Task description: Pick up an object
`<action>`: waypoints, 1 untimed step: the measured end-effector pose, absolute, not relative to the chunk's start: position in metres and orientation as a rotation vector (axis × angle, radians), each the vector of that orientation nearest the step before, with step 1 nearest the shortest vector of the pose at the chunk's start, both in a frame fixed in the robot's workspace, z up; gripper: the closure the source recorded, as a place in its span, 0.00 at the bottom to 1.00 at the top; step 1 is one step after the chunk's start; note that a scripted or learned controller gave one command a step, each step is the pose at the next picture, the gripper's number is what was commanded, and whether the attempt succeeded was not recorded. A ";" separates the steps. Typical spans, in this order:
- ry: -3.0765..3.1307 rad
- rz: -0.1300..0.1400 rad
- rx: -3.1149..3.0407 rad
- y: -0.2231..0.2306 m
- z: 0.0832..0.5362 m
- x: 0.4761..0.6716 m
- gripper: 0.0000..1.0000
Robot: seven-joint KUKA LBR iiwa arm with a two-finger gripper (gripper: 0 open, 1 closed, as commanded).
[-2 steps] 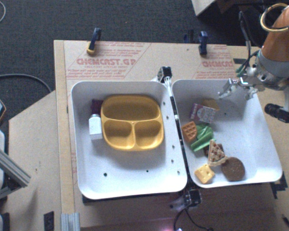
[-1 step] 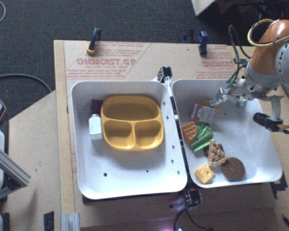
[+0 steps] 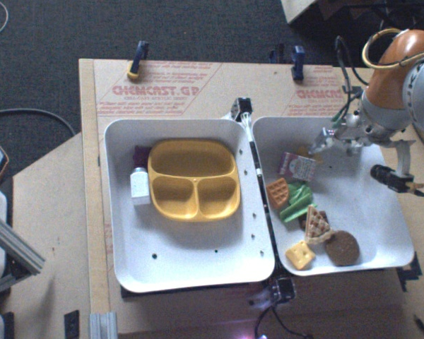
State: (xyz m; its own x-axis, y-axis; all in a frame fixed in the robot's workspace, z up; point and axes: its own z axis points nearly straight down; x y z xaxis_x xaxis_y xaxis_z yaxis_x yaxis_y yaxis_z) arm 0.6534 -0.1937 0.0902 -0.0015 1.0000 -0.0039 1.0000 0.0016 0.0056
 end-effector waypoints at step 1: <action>2.218 0.004 2.213 -0.193 0.100 0.654 1.00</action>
